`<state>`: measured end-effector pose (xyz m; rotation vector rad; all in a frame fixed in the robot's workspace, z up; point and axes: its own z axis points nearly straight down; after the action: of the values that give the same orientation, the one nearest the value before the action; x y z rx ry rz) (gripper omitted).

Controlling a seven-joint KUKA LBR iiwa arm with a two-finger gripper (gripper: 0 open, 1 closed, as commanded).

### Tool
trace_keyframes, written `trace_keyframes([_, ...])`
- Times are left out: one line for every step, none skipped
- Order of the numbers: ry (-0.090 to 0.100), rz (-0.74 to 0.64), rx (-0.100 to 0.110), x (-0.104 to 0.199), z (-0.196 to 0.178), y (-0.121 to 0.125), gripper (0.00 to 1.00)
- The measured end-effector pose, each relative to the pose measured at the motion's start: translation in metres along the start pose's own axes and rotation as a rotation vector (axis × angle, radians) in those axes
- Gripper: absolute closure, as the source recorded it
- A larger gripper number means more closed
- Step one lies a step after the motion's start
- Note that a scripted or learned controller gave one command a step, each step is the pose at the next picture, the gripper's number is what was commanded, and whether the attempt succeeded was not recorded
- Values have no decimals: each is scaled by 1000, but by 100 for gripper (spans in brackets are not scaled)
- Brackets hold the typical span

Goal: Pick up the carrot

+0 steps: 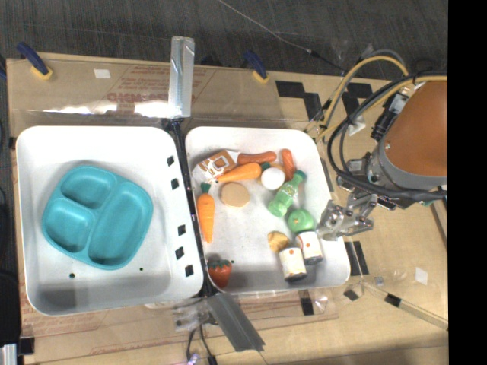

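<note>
Carrot (205, 215): tapered, smooth orange, lying against right bin's (251, 137) left wall; bare white floor beside it; gripper (344, 220), metallic, over right rim; finger state cannot tell; teal tray (95, 216) left bin.

1. I see the gripper (344, 220) over the right edge of the right bin (251, 276).
2. A carrot (205, 215) lies by that bin's left wall, leafy end up.
3. Another carrot (242, 172) lies near the top, beside a white ball (272, 178).
4. A green bottle (284, 195) sits in the middle.
5. The left bin (34, 204) holds a teal tray (95, 215).
</note>
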<state>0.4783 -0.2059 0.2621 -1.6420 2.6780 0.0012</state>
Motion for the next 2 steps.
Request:
trace_keyframes([-1,-104,3,3,-7,-1,100])
trace_keyframes([0,-281,2,3,-39,-1,100])
